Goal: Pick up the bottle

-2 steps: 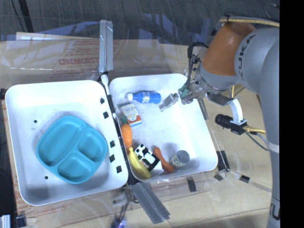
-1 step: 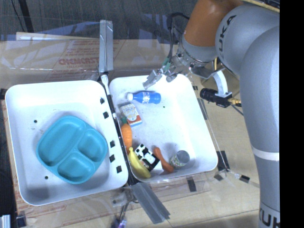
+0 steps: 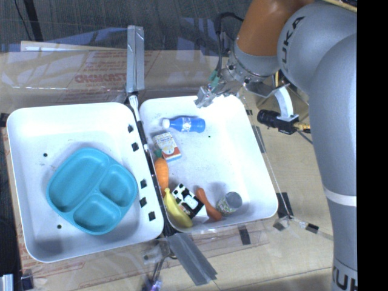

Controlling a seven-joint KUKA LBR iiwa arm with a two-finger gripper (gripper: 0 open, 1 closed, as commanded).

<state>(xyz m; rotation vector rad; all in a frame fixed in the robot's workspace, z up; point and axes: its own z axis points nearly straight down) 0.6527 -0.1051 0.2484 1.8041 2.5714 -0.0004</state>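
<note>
The approach is under way: the pincer (image 3: 205, 97) hangs above the far rim of the right bin (image 3: 262, 180), grasping nothing; whether it is released I cannot tell. The blue bottle (image 3: 184, 124) lies on its side near the bin's far end (long axis left-right, white cap pointing left). Next it must descend, straddling the body crosswise.

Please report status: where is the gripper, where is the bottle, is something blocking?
Gripper above right bin's far edge, holding nothing. Blue plastic bottle with white cap lying on its side just below it. Small carton close beside it, top clear.
</note>
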